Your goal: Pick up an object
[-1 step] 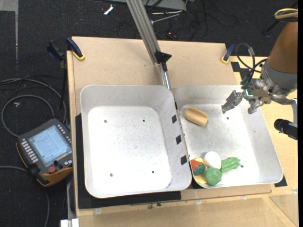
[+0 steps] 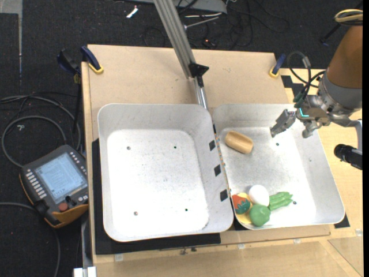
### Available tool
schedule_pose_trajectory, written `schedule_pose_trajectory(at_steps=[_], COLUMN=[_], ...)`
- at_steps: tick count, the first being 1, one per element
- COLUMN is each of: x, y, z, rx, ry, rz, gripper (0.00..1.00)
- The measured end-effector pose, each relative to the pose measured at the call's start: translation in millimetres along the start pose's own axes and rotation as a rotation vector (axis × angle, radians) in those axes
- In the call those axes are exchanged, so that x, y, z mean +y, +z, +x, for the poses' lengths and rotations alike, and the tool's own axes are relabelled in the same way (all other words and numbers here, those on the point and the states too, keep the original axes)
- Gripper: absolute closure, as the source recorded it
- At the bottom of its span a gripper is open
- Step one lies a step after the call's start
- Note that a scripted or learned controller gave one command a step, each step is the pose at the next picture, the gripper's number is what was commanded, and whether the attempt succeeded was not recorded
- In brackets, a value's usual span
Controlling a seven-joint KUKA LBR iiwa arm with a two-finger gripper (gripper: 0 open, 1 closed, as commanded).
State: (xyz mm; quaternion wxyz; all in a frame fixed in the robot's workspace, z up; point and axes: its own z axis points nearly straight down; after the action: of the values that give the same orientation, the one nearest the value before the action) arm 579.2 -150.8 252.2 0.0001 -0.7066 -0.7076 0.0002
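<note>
Right-hand bin (image 2: pixel 323 172), holding all the objects; arm (image 2: pixel 346 62) entering from the right, wrist tilted down over the bin's far right corner; gripper (image 2: pixel 295 124) — jaws spread apart, nothing between them; bread roll (image 2: pixel 238 142) — lying just left of the jaws, long axis running left-right, slightly slanted; small toys (image 2: pixel 262 203) clustered at the near edge, well apart.
</note>
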Motion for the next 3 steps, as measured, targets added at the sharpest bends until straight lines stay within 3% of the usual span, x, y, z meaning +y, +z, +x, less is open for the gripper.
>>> schedule_pose_trajectory(at_steps=[2, 3], x=[0, 0], y=[120, 159], z=[3, 4], rx=[0.002, 0.000], ry=[0.001, 0.001], rz=[0.006, 0.001], gripper=[0.00, 0.00])
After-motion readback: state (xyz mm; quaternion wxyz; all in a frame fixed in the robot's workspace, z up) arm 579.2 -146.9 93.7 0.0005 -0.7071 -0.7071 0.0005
